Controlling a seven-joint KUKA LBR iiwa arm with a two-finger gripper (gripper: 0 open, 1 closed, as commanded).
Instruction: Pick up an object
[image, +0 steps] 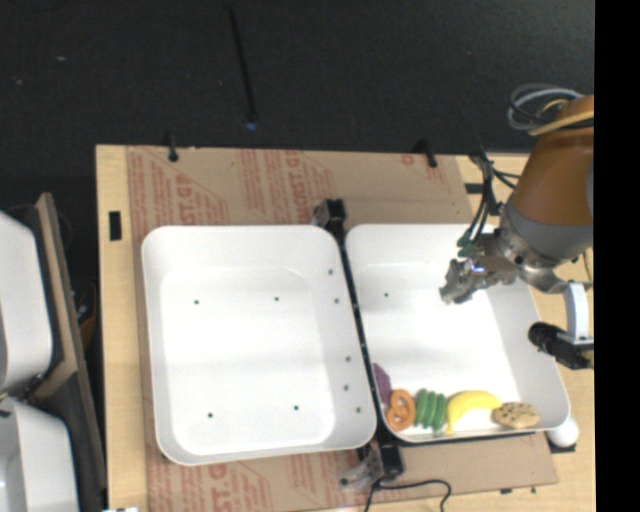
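Along the front wall of the right bin (430, 330) lies a row of small things: an orange pretzel-like ring (400, 409), a green ridged piece (432, 410), a yellow banana-shaped piece (472, 404) and a tan cookie (515, 414). A small purple piece (381, 380) lies by the bin's left wall, just behind the ring. My gripper (458, 283) hangs over the back middle of the right bin, well away from that row. Nothing shows between its fingers.
The left bin (250, 340) sits beside the right one, with a dark divider strip (350, 310) between them. Both rest on a cardboard sheet (240, 190). A white unit (25, 330) stands at the far left.
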